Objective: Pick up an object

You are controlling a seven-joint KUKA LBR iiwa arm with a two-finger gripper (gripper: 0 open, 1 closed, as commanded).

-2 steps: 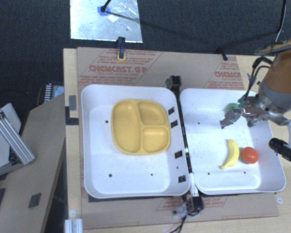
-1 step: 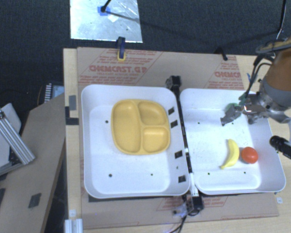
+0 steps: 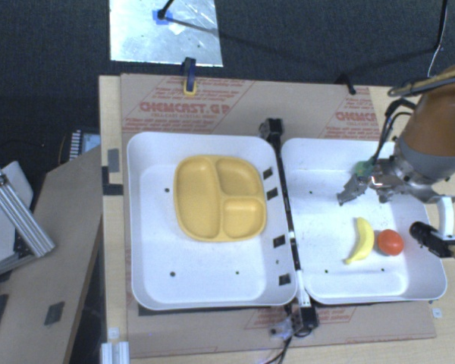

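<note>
Cardboard-topped table point(image 3: 212, 97) bearing two shallow white bins side by side: left bin point(image 3: 148, 226) with a yellow three-compartment plate point(image 3: 218, 197) lying flat near its middle, right bin point(image 3: 326, 279) with a banana point(image 3: 361, 240) and, just beside it on the right, a tomato point(image 3: 390, 242). Tool point(image 3: 356, 184) over the right bin's upper part, apart from the banana and tomato, nothing seen between its fingers; spread of the fingers impossible to tell.
</note>
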